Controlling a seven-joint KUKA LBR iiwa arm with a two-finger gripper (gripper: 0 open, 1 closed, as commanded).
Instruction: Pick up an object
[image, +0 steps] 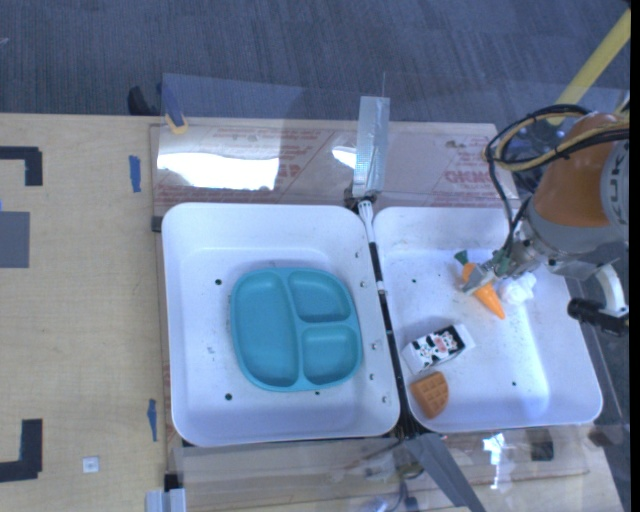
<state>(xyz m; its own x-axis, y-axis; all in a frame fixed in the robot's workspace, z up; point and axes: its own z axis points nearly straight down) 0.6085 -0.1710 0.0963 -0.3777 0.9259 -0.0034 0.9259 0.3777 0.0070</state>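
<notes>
In the right bin (560, 395) lie several small items. An orange carrot-shaped piece (489, 299) and a smaller orange and green piece (465, 269) sit near the bin's upper middle, with a white crumpled item (519, 291) beside them. A black-and-white cow-patterned carton (437, 346) lies lower left, and an orange waffle-like piece (431, 394) rests near the bin's front left corner. My gripper (499, 266) is down low over the cluster, just above the carrot-shaped piece and right of the green-topped piece. Nothing visibly hangs from it.
The left bin (190, 300) holds a teal divided plate (297, 326). A divider wall (380, 300) separates the two bins. The arm with its orange band (575, 190) and looping cables (525, 135) hangs over the right bin's far right corner.
</notes>
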